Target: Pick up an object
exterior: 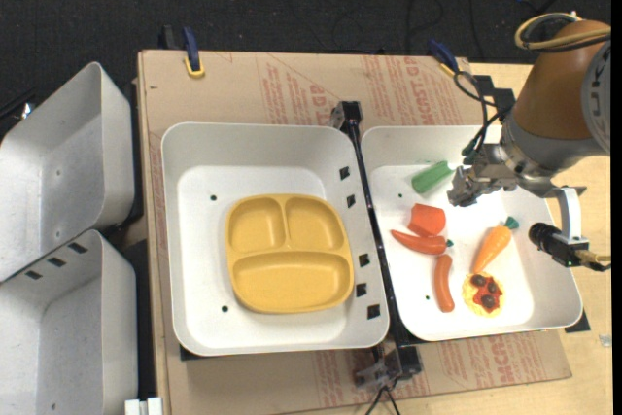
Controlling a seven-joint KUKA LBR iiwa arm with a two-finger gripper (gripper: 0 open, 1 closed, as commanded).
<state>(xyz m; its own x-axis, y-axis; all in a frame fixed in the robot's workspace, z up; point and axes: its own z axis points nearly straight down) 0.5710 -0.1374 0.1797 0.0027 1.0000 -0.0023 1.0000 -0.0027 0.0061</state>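
- Leftmost, a yellow divided plate (pixel 289 253) lies alone in the left bin (pixel 185 209) on the table (pixel 253 83).
- Right bin (pixel 559 306): a green block (pixel 431 177) sits near the top, an orange-red piece (pixel 427 219) touches a red pepper (pixel 419 242), and a sausage (pixel 444 283) lies just below.
- An orange carrot (pixel 492 248) lies tilted above a yellow slice (pixel 484 294).
- The fingers (pixel 465 190) hover just right of the green block, holding nothing visible; how far open they are cannot be told.

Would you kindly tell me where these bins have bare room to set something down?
Bare floor rings the yellow tray in the left bin. The right bin is crowded centrally: green piece, carrot, sausage, pincer. Its near-left corner stays free.
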